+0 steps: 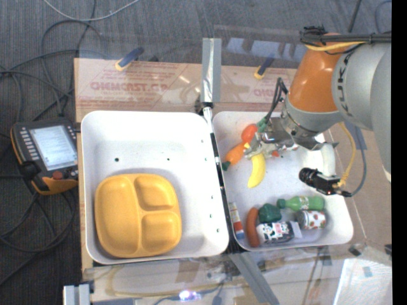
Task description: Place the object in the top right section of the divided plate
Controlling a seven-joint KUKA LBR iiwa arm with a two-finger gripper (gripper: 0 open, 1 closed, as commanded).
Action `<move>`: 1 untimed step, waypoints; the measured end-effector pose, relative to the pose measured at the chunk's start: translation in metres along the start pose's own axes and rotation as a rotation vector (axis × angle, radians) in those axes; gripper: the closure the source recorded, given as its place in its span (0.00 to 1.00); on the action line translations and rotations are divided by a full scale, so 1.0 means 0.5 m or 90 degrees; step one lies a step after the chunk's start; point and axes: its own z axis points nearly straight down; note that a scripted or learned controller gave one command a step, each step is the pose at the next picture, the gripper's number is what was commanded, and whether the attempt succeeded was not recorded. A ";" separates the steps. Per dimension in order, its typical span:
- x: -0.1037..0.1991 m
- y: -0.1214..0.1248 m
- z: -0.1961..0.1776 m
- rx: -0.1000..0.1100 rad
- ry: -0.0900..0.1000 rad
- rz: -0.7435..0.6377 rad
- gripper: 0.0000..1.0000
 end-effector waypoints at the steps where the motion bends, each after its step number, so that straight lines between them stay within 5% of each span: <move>1: 0.140 -0.108 -0.006 0.002 0.001 0.120 1.00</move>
